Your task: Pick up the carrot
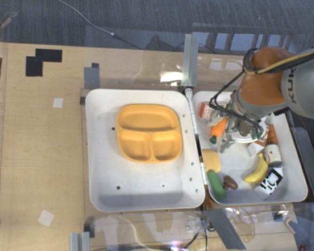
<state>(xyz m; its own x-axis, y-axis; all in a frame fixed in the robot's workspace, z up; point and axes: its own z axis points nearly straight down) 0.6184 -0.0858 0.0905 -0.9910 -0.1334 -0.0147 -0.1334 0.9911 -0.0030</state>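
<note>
The carrot (218, 127) is small and orange with a green tip. It lies tilted in the upper left part of the right bin (298, 184). My gripper (231, 136) hangs low over that bin beneath the orange wrist band (262, 80), right beside the carrot on its right. Cables and the wrist hide where the gripper meets the carrot, so I cannot make out whether it touches it.
Also in the right bin are a red-and-white packet (204, 110), a yellow lemon-like fruit (211, 160), a green cucumber (216, 184), a brown piece (230, 182), a banana (257, 170) and a small bottle (272, 152). The left bin (102, 192) bears a yellow divided plate (149, 132).
</note>
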